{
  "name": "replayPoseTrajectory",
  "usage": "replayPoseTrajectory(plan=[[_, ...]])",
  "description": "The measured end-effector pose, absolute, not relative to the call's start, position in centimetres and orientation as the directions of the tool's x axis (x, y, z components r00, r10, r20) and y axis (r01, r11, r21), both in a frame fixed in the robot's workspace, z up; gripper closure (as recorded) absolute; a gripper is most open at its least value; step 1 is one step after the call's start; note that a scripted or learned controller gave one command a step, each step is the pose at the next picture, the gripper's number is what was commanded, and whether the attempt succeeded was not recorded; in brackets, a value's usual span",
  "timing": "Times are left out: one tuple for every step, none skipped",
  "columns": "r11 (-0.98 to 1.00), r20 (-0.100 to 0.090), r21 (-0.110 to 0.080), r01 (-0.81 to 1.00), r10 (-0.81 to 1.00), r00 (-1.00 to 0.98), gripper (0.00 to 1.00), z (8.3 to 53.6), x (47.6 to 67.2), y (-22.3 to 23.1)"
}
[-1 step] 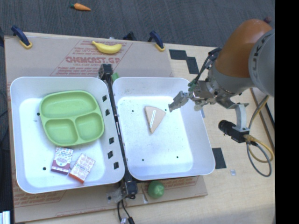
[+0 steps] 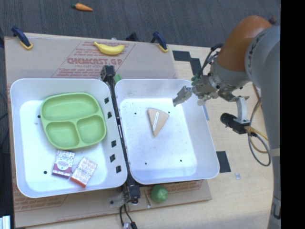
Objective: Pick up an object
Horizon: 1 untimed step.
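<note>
A tan wedge-shaped piece [image 2: 157,119], like a slice of bread or cheese, lies near the middle of the right white bin [image 2: 190,168]. My gripper [image 2: 182,96] hovers over that bin's upper right corner, up and to the right of the wedge and apart from it. Nothing shows between its fingers. In the left bin [image 2: 19,128] sit a green divided tray [image 2: 73,119] and two small red and white packets [image 2: 63,163] [image 2: 84,171].
A yellow banana [image 2: 109,47] lies on the cardboard behind the bins. A green ball [image 2: 159,193] rests at the front edge below the right bin. An orange carrot [image 2: 83,6] lies on the floor far back. Blue clamps [image 2: 22,37] hold the cardboard's back corners.
</note>
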<state>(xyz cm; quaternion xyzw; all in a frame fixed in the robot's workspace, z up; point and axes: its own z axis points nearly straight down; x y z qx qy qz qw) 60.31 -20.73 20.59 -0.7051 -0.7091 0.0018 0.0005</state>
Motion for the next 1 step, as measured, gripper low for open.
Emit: replayPoseTrajectory(plan=[[0.005, -0.001, 0.004, 1.0, 1.0, -0.005, 0.0, 9.59, 60.4, -19.3]])
